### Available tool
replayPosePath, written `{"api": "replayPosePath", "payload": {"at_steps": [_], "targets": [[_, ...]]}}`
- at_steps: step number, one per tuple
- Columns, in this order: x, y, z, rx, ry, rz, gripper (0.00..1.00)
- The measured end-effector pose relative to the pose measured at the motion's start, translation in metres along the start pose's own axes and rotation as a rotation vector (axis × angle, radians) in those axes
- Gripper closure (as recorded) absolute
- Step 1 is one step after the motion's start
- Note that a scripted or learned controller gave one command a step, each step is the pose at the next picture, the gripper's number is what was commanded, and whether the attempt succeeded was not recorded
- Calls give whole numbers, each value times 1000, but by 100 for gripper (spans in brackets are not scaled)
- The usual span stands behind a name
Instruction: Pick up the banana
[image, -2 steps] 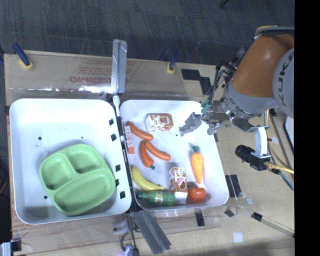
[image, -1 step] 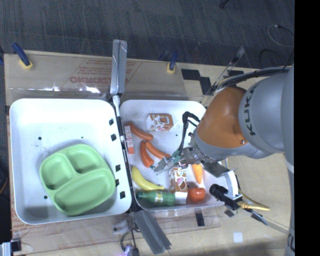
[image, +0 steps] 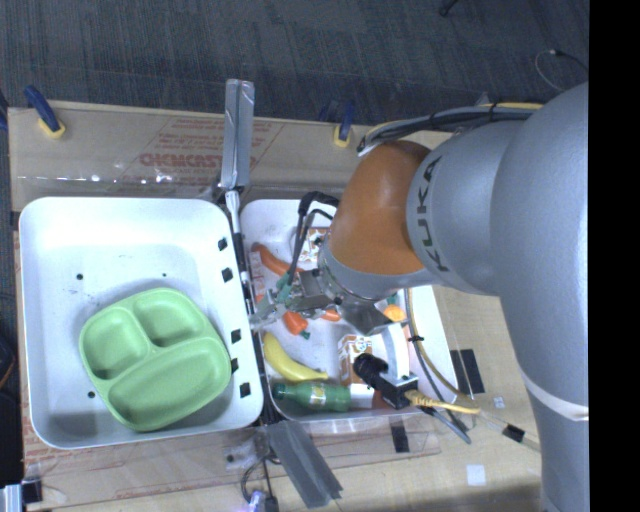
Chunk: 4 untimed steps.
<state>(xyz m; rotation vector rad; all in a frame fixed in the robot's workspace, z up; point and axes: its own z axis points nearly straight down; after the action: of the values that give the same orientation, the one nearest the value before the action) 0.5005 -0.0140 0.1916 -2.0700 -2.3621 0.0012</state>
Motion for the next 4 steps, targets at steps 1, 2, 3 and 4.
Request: {"api": "replayPosePath", "payload": {"at_steps": [1, 2, 3, 4], "targets": [[41, -1, 0, 0, 0, 160, 0], [-58, -32, 1, 4, 1, 280, 0], [8, -23, 1, 4, 2, 55, 0], [7, -23, 1, 4, 2, 56, 0]]}}
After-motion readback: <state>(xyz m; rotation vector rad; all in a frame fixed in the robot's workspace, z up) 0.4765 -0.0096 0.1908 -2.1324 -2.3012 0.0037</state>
